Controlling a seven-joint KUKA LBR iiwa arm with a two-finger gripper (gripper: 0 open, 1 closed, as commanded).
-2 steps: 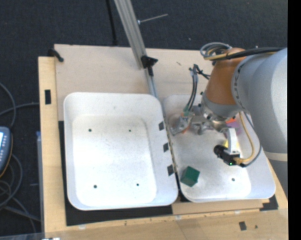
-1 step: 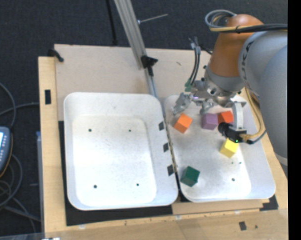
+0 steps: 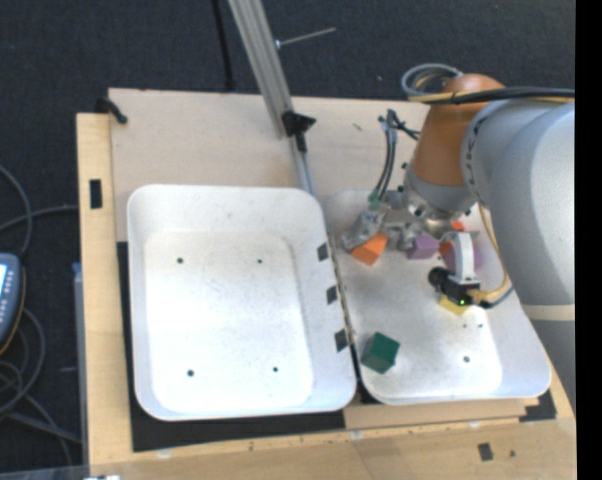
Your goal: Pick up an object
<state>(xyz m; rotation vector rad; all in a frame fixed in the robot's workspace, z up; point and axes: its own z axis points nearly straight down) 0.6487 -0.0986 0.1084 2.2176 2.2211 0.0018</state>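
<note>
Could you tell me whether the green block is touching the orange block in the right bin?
Apart. The camera view shows bare white bin floor between the green block and the orange block.

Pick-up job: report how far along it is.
Done: the arm has reached into the right bin. In hand: the end effector sits low beside the orange block; a grip cannot be confirmed. Left: lifting. The green block and purple piece lie untouched.

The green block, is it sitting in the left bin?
No, the green block lies in the right bin, near its front left corner, beside the wall shared with the left bin.
</note>
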